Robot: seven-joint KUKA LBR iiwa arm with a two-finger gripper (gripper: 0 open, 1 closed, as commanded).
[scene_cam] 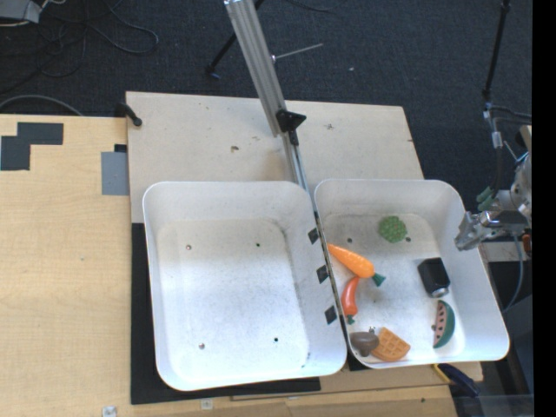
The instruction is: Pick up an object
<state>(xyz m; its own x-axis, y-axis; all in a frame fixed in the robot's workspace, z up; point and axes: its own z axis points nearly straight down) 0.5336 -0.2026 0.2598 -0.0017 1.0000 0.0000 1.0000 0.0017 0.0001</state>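
Where the bins meet, a carrot (351,261) lies.

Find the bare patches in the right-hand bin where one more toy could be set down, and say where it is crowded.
In the right bin, bare floor lies along the top wall above the green ball. It is crowded around the carrot, black block, watermelon slice and waffle.

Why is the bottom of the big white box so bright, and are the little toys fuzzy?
In the camera view, light from above washes out the left bin along its near rim, so it glares white. The toys look a bit soft but readable: the carrot and the waffle keep clear colours, with only small shadows. The tool at the right edge is blurry and hard to make out.
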